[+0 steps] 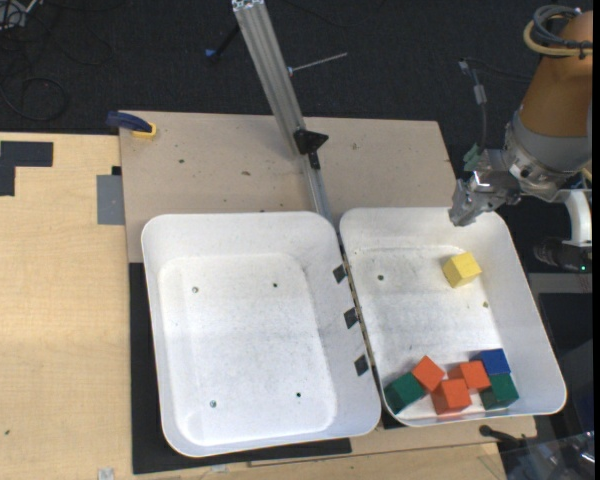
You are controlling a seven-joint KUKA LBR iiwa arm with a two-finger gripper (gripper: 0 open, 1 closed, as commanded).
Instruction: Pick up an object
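Yellow block (461, 269) sits alone in the right bin (420, 248). End effector (467, 211) hovers over the bin's far rim; open or closed, I cannot tell.

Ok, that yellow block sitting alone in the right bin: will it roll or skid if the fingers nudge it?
The yellow block looks like a flat-faced cube, so it probably won't roll. The right bin floor looks smooth, so a nudge would likely slide it. It seems small and rigid, probably light. The gripper hangs near the bin's far rim.
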